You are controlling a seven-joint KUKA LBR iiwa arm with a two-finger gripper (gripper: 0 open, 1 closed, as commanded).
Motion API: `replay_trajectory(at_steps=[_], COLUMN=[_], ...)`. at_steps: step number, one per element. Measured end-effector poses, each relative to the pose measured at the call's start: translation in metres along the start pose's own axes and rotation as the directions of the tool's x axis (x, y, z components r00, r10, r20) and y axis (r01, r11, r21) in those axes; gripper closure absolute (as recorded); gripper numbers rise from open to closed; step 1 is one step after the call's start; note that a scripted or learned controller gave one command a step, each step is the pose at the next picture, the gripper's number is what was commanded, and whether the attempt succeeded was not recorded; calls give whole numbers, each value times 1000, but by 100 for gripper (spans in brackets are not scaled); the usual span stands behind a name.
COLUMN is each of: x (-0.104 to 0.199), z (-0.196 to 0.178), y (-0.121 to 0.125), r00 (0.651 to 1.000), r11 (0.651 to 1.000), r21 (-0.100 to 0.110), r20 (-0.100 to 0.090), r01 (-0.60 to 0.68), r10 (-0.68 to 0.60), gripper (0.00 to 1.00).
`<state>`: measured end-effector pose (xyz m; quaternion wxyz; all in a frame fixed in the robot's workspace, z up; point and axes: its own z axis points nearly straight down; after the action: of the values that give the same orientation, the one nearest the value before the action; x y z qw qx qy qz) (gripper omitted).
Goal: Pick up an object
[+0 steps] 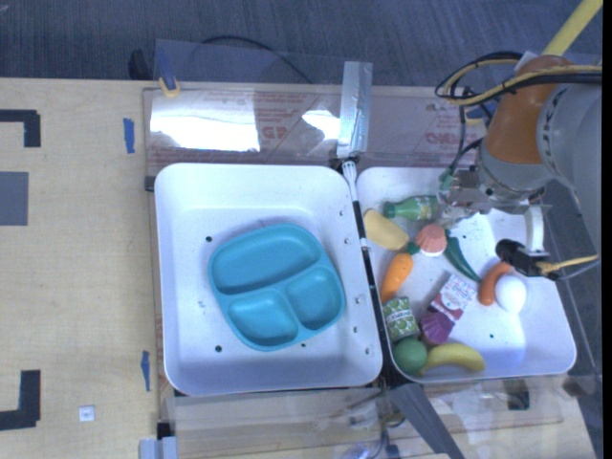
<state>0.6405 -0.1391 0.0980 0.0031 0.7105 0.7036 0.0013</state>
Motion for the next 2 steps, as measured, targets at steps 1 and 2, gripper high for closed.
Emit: replay_trajectory(at_steps=[1,2], x=[0,5], z=[0,10], y=[0,-56], r00=[1000,998], r11=[1000,998], r21=[0,9], r20=[0,-3], r01=[0,-58], r10=[0,59], gripper=[0,0])
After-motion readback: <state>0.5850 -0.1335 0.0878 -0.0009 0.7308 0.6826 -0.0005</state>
